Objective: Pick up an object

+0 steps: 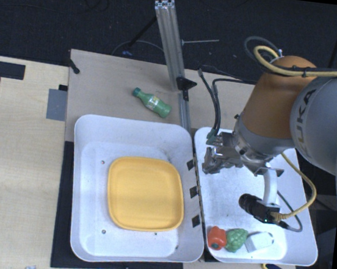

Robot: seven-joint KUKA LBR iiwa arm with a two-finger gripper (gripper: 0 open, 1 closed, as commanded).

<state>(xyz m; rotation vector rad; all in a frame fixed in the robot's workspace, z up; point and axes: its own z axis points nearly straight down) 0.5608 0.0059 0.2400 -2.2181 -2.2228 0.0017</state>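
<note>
Arm's jaws [213,161] over right bin [300,253], state unclear; yellow plate [145,193] in left bin [86,151]

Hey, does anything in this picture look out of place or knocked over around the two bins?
Yes. A small green bottle lies on its side on the bench behind the left bin, outside both bins. The yellow plate sits flat in the left bin, and the small items cluster in the right bin's near corner.
</note>
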